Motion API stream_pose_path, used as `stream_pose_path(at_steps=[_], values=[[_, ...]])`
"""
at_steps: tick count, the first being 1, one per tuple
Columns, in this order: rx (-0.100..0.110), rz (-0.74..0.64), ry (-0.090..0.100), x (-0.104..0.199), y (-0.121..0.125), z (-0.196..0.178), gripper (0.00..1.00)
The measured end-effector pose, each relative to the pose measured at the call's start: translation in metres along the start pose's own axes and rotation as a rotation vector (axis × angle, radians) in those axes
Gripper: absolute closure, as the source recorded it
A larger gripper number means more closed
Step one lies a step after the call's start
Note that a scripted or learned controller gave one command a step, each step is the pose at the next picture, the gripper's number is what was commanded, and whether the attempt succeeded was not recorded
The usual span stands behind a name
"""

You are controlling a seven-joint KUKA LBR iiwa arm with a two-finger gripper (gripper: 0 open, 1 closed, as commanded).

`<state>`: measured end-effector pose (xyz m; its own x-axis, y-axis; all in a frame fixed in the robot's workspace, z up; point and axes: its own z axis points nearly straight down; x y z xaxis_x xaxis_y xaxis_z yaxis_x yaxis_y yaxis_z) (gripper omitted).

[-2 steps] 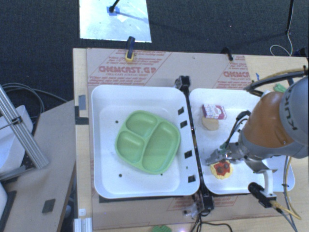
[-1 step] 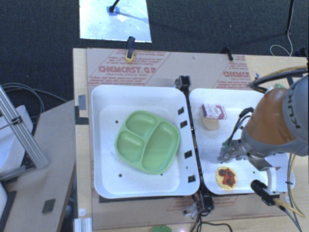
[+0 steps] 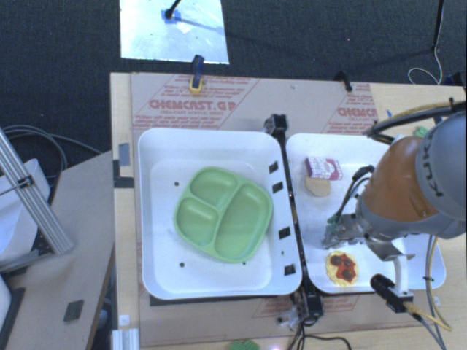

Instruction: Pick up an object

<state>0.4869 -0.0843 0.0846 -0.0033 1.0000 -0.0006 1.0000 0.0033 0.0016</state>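
Well to the left of our pincer [image 3: 337, 233], in the left bin [image 3: 157, 210], lies one green divided plate [image 3: 223, 214], set at a slant. Our pincer hangs low in the right bin [image 3: 298, 159], near its left wall. Just above it in the view, toward the bin's far end, sit one small pink and white box [image 3: 322, 168] and one tan round piece [image 3: 317, 187], the two touching. Just below the pincer, toward the near edge, lies one small toy pizza [image 3: 341, 267], yellow with red and dark topping.

We cannot tell how far open the pincer is, nor whether it has hold of anything; its tip is small and dark against the white floor.

That makes three loose things within reach in our bin and one plate in the other, on one table [image 3: 241, 97].

We judge the risks thus. The pincer seems to come down on bare floor between the pizza and the tan piece, so it may close on nothing. The pizza lies flat and thin, so it may slip away. The bin wall beside the pincer could catch it.
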Motion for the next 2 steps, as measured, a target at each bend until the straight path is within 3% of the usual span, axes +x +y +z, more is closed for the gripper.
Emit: stream_pose_path(at_steps=[1,2], values=[[-0.001,0.004,0.000,0.001,0.000,0.000,1.00],[-0.009,-0.009,0.004,0.075,0.002,-0.106,1.00]])
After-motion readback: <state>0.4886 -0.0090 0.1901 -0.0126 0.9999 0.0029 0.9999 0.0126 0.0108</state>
